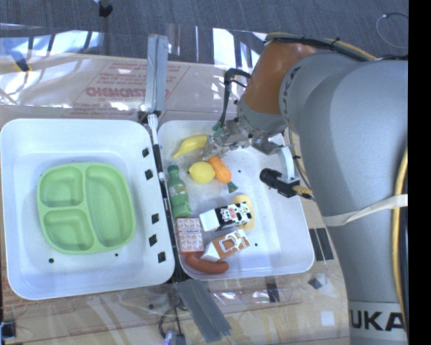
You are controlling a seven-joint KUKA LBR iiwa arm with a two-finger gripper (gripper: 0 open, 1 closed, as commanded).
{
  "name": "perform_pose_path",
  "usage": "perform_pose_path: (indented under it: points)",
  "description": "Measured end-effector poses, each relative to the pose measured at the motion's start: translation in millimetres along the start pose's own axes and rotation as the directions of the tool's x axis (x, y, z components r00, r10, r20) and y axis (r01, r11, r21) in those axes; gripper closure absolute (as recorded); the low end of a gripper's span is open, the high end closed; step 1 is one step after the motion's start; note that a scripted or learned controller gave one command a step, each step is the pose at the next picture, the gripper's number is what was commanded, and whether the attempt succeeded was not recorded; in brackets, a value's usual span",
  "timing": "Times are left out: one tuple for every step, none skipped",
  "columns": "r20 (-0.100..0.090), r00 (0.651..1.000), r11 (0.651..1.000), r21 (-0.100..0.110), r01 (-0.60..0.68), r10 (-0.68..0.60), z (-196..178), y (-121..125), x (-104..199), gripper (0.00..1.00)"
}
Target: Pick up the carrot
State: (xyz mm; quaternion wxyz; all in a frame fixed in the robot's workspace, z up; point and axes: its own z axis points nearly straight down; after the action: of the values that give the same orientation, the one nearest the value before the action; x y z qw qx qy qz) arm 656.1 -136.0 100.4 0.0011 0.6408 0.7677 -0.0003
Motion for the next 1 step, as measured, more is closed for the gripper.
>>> perform_pose_path:
  points:
    - [-0.001,0.985,0.985,0.003,-0.170,0.170,-118.4,-24.1,72.5,1.00]
